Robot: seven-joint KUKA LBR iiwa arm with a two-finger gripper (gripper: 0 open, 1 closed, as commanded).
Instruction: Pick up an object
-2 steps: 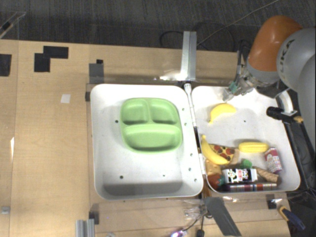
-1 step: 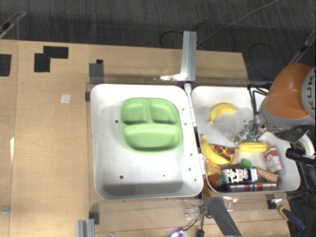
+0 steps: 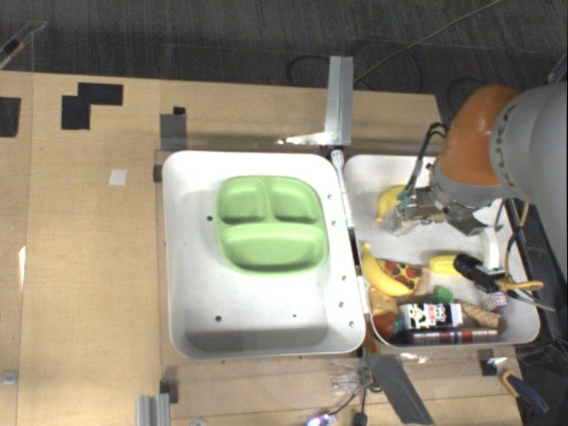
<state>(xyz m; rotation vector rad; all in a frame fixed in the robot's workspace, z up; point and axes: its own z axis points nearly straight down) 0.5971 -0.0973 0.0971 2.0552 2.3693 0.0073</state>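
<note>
Yellow fruit [image 3: 390,201] sits just left of my gripper [image 3: 410,213] in the right bin [image 3: 373,174] — finger state I cannot tell.

Two white bins [image 3: 177,264], one green divided plate [image 3: 269,222], two bananas [image 3: 383,275], one marker [image 3: 448,335].

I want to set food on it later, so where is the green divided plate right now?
The green plate lies in the left bin, toward its upper middle, across the divider from the right bin with the bananas.
</note>
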